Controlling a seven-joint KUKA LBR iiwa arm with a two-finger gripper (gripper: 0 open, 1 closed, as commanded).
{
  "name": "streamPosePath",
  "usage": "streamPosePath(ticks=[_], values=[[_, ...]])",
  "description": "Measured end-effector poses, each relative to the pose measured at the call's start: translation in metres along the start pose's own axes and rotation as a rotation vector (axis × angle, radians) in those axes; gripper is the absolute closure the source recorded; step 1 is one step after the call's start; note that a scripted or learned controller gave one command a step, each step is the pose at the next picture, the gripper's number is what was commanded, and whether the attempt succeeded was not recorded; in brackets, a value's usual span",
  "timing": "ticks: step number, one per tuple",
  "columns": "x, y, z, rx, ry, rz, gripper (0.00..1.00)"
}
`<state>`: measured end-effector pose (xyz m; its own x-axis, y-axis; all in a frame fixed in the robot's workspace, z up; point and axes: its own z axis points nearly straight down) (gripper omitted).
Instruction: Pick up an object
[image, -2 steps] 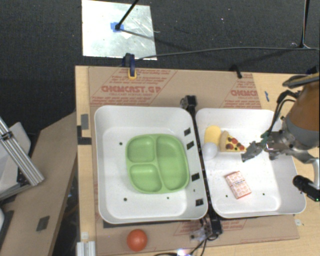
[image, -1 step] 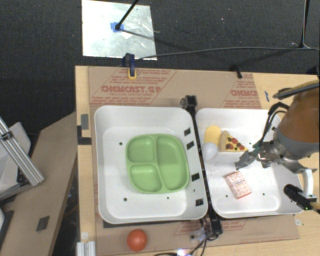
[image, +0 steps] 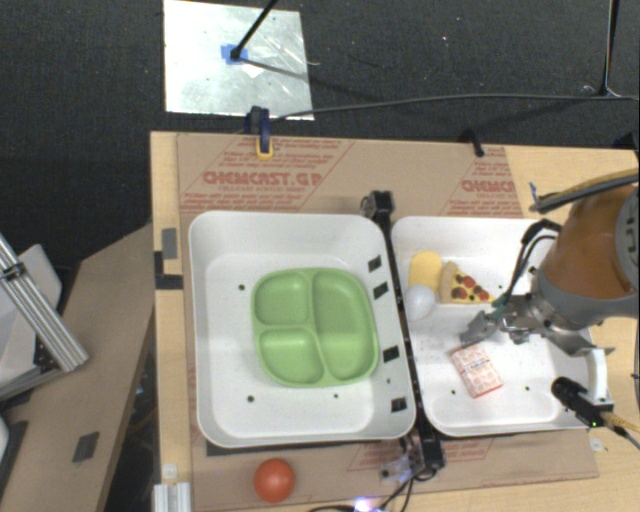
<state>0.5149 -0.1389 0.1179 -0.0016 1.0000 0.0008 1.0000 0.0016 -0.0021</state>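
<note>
The right bin holds a small pink-and-white packet, a yellow item, a pizza-slice toy and a white ball. My gripper hangs low over this bin, just above and to the right of the packet, below the pizza slice. Its dark fingers point left toward the bin's middle. Nothing shows between them. The arm's orange band sits at the right edge.
The left bin holds a green divided plate. A red-orange ball lies on the board in front of the left bin. Black clips join the two bins along their shared wall.
</note>
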Motion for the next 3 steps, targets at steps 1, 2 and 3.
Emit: streamPosePath(ticks=[1,2,3], values=[[0.0,0.001,0.035,-0.002,0.0,0.0,0.0],[0.0,0.002,0.023,-0.005,-0.001,0.0,1.0],[0.001,-0.003,-0.022,-0.006,-0.002,-0.002,1.0]])
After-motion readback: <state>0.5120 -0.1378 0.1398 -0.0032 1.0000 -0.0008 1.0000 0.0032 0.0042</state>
